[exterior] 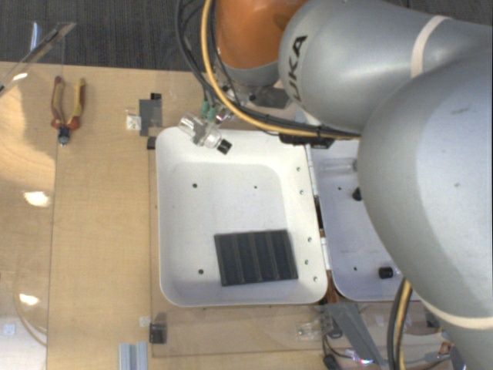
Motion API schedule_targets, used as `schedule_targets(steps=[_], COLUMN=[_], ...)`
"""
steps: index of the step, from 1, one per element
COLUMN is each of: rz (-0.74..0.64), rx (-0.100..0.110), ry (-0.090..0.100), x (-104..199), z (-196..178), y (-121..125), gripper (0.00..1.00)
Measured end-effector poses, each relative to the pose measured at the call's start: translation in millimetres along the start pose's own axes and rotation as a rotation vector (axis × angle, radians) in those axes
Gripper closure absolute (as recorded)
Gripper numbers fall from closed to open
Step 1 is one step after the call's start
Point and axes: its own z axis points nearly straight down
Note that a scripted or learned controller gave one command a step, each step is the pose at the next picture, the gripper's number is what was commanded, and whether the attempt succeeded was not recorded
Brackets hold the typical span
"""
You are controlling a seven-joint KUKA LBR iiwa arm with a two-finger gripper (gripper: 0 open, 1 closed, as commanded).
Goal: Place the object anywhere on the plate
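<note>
Dark grey ribbed rectangular plate [256, 257] lies near front wall of left shallow white bin [173, 206]; bin floor behind plate open. Grey arm [370, 68] overhangs right bin [347, 230]. Red-handled pliers [66, 108] on wooden desk [92, 245], far left. Tool state: cannot tell.

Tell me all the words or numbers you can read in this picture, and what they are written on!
"UKA" on the grey robot arm, in dark letters near the orange band; it is part of a longer word, and the start is hidden by the curve of the arm.
No words or numbers can be read on the left white bin, the dark ridged plate or the pliers on the bench.
</note>
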Motion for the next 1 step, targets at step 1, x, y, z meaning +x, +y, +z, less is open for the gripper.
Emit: schedule_targets(steps=[1], rz=[0.435], rx=[0.004], ry=[0.001], x=[20.8], z=[32.0], y=[3.9], gripper=[1.00])
